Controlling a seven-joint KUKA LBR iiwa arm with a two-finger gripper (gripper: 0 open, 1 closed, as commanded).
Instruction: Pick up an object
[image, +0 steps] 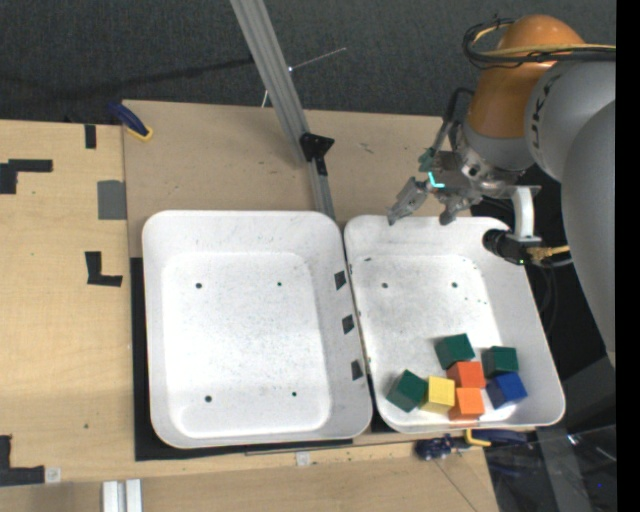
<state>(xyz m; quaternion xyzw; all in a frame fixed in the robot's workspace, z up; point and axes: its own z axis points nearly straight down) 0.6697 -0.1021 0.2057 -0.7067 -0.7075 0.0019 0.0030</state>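
Note:
Several small blocks lie clustered in the near right corner of the right bin (420, 290): a dark green block (455, 350), another green block (500, 359), a green block (407, 389), a yellow block (441, 391), orange blocks (467, 388) and a blue block (508, 388). My gripper (428, 206) hovers over the far edge of the right bin, well away from the blocks. Its two fingers (404, 207) are spread apart with nothing between them.
The left bin (240, 320) sits beside the right one on the bench. A slanted metal pole (285, 90) rises behind the bins, ending at a black clamp (316, 147). The arm's grey body fills the far right.

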